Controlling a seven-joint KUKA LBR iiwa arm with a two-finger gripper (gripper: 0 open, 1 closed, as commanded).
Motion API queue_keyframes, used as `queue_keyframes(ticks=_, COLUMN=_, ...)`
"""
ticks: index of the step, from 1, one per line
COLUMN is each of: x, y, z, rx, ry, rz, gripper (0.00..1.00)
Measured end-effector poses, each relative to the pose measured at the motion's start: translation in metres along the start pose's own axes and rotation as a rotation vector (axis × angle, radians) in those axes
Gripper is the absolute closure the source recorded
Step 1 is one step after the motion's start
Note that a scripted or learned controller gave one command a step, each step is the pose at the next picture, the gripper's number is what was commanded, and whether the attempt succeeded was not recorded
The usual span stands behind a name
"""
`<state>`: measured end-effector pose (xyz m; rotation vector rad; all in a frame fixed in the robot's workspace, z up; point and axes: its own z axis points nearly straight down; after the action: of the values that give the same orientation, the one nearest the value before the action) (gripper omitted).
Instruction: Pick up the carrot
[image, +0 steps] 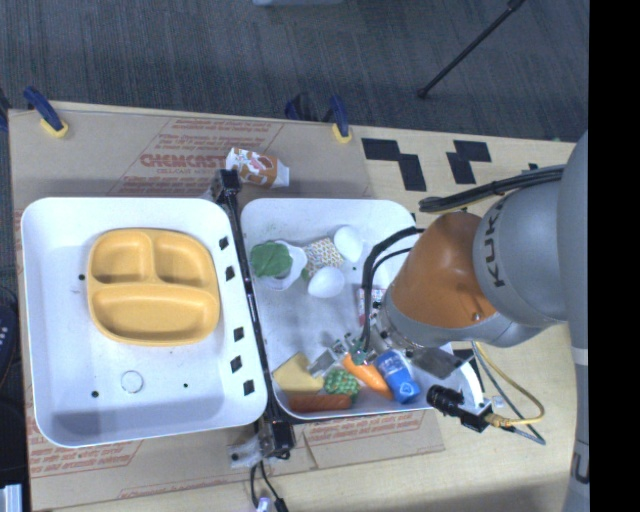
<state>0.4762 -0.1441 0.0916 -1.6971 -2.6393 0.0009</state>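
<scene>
One small toy carrot (366, 375) lies by the tool (352, 352); whether that grips anything, I cannot tell. Probably light, stiff, slick plastic: take its thick middle.

A divided tray (153, 283) lies in the left bin (50, 400). In the right bin (300, 215), the carrot (366, 375) lies near the front wall, beside the gripper (352, 352).

My count: white bins (40, 300) 2 | yellow divided tray (153, 283) 1 | carrot (366, 374) 1 | white eggs (326, 282) 2 | blue bottle (398, 376) 1 | cheese wedge (296, 374) 1 | blue clamps (46, 113) 3
</scene>
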Motion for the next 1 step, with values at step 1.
queue_keyframes(ticks=1, x=0.0001, y=0.0006, z=-0.0099, rx=0.000, ry=0.001, rz=-0.004, gripper=1.00)
